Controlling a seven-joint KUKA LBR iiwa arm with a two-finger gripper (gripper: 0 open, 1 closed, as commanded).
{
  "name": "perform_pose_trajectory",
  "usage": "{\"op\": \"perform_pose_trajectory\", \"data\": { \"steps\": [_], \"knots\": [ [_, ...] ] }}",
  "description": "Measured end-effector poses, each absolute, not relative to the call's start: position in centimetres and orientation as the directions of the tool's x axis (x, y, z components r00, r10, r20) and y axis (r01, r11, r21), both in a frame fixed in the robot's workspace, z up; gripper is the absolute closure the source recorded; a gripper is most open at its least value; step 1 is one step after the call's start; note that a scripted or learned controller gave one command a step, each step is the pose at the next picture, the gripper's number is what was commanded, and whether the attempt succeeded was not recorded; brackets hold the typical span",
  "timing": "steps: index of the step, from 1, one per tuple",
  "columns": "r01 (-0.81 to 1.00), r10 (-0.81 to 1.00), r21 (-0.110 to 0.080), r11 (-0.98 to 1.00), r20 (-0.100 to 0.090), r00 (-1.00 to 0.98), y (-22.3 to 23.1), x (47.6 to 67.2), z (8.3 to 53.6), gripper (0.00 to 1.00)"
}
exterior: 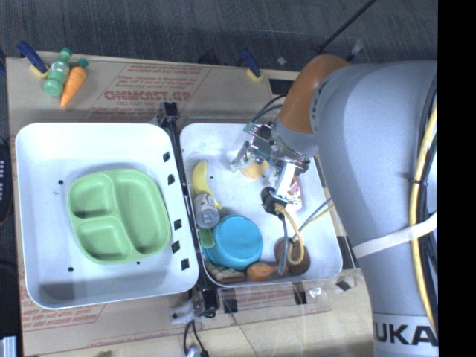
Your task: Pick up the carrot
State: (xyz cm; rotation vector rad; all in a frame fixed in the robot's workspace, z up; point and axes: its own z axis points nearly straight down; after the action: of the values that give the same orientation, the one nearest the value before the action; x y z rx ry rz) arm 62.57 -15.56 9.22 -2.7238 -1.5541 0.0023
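Pictured: carrot (73, 86) lying on the cardboard bench top (149, 88), outside the left bin (37, 199) and beyond its far corner, beside a green toy bottle (55, 76), well apart from the arm. Gripper (249, 158) lowered into the right bin (223, 143), near a yellowish piece (255, 170), a banana (200, 178), a can (207, 216) and a blue bowl (236, 240). Finger spread impossible to tell. Probably a misdirected attempt, with the target out of reach there.
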Motion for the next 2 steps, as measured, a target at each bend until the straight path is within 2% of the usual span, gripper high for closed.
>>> {"op": "perform_pose_trajectory", "data": {
  "steps": [1, 2],
  "knots": [
    [0.968, 0.968, -0.010, -0.251, 0.000, 0.251, -13.7, 61.4, 9.1, 0.00],
    [0.990, 0.990, -0.004, -0.140, 0.002, 0.140, -19.5, 61.4, 13.4, 0.00]
  ]
}}
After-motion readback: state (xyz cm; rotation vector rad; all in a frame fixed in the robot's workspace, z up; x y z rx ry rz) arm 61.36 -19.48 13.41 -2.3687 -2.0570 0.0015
